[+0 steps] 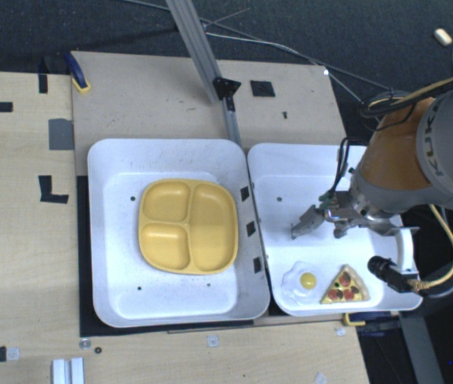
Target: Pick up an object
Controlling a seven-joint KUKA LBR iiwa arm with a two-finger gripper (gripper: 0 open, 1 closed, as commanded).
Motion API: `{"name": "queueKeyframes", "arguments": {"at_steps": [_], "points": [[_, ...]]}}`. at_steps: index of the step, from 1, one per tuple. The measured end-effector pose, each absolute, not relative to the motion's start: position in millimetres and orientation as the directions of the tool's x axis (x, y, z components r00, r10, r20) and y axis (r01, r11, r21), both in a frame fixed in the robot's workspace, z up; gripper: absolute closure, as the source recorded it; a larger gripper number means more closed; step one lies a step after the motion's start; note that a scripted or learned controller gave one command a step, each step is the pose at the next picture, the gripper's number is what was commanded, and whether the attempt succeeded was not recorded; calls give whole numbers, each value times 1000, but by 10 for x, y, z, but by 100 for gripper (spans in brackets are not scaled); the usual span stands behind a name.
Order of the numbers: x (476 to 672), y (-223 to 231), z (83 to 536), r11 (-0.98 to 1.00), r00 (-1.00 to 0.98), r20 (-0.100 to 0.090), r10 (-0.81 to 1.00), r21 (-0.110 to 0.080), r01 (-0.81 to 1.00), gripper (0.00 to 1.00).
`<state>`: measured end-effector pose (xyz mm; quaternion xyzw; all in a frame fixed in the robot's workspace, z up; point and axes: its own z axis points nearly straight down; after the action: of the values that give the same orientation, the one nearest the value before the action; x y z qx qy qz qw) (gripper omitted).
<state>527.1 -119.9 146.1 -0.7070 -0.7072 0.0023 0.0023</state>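
Hand (310,222) — spread, pinching nothing — above fried egg (300,282) and pizza slice (345,286); yellow plate (187,226) well apart.

The arm (418,154) runs off the right edge of the frame, so its upper length can't be seen, and its orange band and wrist cover the right bin's (290,174) far right side. The gripper (306,225) at centre right is too small and blurred to make out how its tips stand. At the lower right corner of that bin, a black fitting (385,270) hides part of the rim. A grey pole (198,42) is cut off by the top edge.
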Motion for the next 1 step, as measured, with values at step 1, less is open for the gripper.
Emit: {"name": "queueKeyframes", "arguments": {"at_steps": [1], "points": [[5360, -1197, 904, 1, -1, 0, 1000, -5, 1000, 0]]}}
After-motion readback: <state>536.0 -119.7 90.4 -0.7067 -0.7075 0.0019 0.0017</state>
